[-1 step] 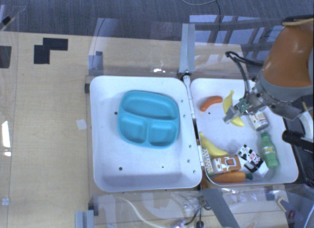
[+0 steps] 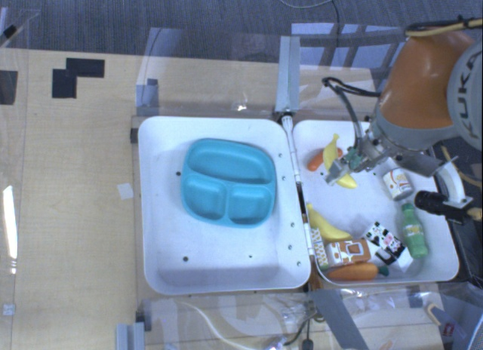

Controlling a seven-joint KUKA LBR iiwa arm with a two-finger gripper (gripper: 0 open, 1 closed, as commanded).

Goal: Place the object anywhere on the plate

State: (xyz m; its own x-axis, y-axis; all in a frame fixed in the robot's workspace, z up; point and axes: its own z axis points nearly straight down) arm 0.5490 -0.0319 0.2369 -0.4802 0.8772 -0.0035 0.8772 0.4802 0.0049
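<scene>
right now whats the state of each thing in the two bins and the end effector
blue plate: flat in the left bin, nothing on it
end effector: low in the right bin, over a banana
second banana: lying flat
carrot: lying at the front wall
green bottle: on its side
small can: tipped over

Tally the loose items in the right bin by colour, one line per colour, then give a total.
Yellow: 2, an upper plastic banana and a lower plastic banana
Orange: 2, a small carrot and a long carrot
Green: 1, a plastic bottle
Brown: 1, a printed carton
White: 1, a small can
Black-and-white: 1, a patterned box
Total: 8
</scene>
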